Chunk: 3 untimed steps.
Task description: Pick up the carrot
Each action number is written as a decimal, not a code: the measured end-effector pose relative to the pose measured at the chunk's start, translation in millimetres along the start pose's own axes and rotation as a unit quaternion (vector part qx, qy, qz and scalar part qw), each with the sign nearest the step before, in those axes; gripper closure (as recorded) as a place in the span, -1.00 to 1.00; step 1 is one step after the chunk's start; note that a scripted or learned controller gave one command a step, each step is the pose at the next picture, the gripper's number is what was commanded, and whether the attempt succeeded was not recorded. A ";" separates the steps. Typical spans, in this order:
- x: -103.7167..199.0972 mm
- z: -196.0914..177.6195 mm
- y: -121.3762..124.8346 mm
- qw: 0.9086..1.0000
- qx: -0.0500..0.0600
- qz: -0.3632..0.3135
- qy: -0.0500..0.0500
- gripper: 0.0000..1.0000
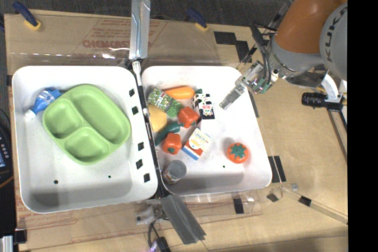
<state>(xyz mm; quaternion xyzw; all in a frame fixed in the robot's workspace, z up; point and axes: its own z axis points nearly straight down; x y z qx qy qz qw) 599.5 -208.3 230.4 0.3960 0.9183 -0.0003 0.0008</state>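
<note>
text: red print on cardboard sheet | too blurred to read; no other legible labels

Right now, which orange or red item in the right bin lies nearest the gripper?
The long orange carrot, at the pile's top, lies nearest the gripper; the round red tomato sits alone lower down.

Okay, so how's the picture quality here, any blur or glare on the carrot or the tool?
Camera view: the carrot is evenly lit and fairly sharp, without glare; the tool looks soft and slightly smeared; clear film behind the left bin catches faint glare; shadows in the right bin are soft.
</note>
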 end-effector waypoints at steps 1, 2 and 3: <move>-16.8 2.7 18.1 0.984 0.000 -0.180 -0.001 -1.00; 31.4 37.1 20.7 0.950 0.000 -0.312 0.002 -1.00; 42.1 -23.6 -26.1 0.915 0.000 -0.403 0.000 -1.00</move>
